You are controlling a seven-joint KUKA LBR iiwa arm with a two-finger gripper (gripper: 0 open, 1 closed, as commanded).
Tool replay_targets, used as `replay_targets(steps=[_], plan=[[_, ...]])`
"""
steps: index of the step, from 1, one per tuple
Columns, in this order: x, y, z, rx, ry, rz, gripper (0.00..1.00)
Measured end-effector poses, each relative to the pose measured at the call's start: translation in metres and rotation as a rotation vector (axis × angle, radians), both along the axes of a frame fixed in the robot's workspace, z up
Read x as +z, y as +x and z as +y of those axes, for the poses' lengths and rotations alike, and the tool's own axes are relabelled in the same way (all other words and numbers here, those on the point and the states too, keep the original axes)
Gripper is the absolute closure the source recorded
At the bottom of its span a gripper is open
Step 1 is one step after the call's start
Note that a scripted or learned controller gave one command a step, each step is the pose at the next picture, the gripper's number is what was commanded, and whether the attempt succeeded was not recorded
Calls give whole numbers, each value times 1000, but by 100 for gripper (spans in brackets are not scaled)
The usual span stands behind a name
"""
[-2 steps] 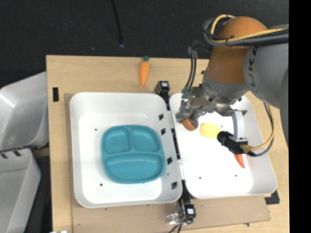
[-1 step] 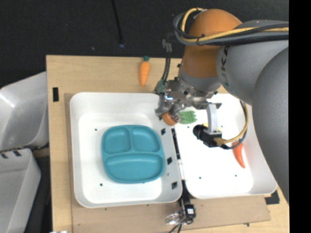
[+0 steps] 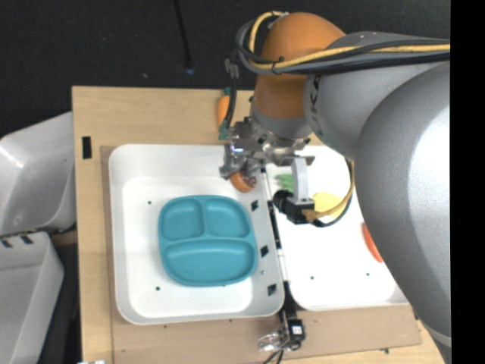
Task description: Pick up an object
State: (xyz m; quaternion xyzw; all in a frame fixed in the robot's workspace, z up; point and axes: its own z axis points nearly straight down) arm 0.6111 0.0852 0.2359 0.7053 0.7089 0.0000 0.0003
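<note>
My gripper [image 3: 241,164] hangs over the far right corner of the left bin [image 3: 125,226], close to the wall between the two bins. A small orange object [image 3: 243,181] shows right under the gripper's tip; whether it is gripped or just lying below cannot be made out. A teal divided plate [image 3: 206,240] lies flat in the middle of the left bin, a little in front of the gripper. The wrist with its orange band [image 3: 292,59] hides the far edge of both bins.
The right bin [image 3: 341,283] holds a yellow object [image 3: 326,201], a green object [image 3: 286,180] and a red-orange object [image 3: 371,245] partly under the arm. An orange piece with a green end [image 3: 222,111] sits behind the left bin. A black cable loops over the divider.
</note>
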Motion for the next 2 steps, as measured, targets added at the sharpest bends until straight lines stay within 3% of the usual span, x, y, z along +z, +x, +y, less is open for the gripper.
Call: replay_targets(steps=[1, 2], plan=[[2, 1, -1, -2, -1, -2, 100], [2, 1, -2, -1, -2, -1, 0]])
